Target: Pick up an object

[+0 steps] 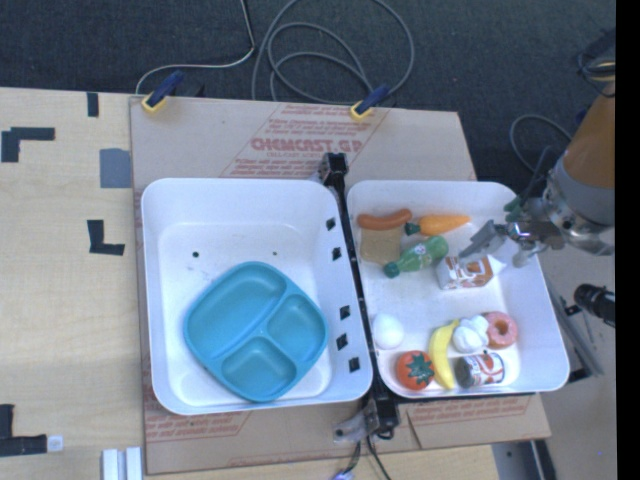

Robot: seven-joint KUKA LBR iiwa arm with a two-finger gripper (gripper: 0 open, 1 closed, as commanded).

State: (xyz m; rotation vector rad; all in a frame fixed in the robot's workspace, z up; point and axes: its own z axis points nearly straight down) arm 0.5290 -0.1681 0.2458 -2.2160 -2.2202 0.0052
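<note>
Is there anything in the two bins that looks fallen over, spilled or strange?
Nothing is spilled or broken. The green bottle lies on its side in the right bin, and the small carton beside it lies tilted. The blue tray sits askew in the left bin.

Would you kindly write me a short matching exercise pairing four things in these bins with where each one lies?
Things:
1. blue tray
2. hot dog
3. tomato
4. doughnut

Places:
A. far end of the right bin, by the divider
B. left bin
C. near edge of the right bin, left of the banana
D. right bin, near its right wall

Pairs: 1-B, 2-A, 3-C, 4-D
</note>
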